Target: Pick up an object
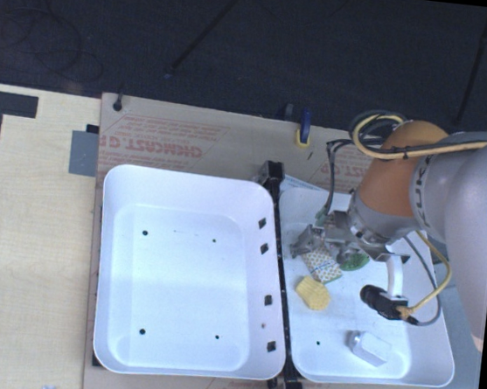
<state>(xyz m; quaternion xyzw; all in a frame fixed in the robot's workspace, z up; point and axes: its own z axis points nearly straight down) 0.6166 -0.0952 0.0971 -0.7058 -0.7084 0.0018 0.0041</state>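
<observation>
My gripper (314,245) hangs low over the back part of the right bin (421,365), near the divider between the bins. Directly under and in front of it lies a small checkered pad (324,266), touching or nearly touching the gripper; I cannot tell whether it is held. A yellow sponge-like lump (313,294) lies just in front of the pad. A green item (355,261) peeks out from under the wrist, mostly hidden. A pale grey block (367,348) rests near the bin's front right.
The left bin (122,218) sits beside the right one, with a black clip rail (272,263) between them. The grey arm with its orange band (404,178) covers the right bin's back right corner.
</observation>
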